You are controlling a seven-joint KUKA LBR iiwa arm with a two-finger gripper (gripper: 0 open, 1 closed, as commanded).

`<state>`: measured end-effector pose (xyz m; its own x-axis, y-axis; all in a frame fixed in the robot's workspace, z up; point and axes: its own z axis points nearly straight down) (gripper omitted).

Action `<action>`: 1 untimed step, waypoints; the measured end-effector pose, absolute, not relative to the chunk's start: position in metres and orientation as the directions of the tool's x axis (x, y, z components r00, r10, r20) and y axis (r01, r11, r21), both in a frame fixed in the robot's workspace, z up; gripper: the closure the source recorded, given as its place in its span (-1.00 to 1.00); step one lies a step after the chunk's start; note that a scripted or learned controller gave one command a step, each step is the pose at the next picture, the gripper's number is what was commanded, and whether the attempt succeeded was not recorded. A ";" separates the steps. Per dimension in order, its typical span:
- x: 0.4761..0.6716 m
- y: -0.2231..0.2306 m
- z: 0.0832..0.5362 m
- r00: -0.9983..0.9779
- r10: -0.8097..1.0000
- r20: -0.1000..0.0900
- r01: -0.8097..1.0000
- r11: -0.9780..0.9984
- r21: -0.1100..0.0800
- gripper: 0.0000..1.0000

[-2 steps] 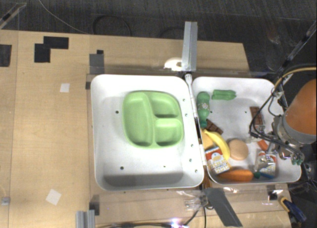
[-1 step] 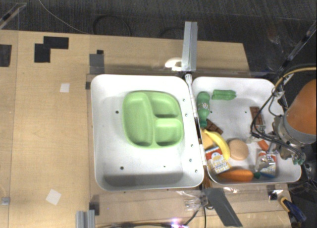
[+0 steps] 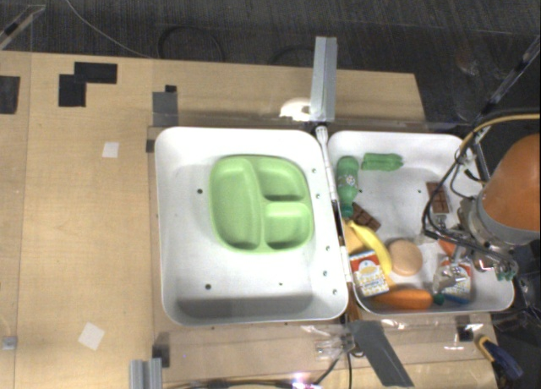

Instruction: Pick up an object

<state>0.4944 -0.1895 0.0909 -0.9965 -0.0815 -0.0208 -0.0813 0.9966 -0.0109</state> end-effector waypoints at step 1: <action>0.497 -0.196 0.091 -0.966 -0.258 -0.019 -0.258 0.966 -0.011 -1.00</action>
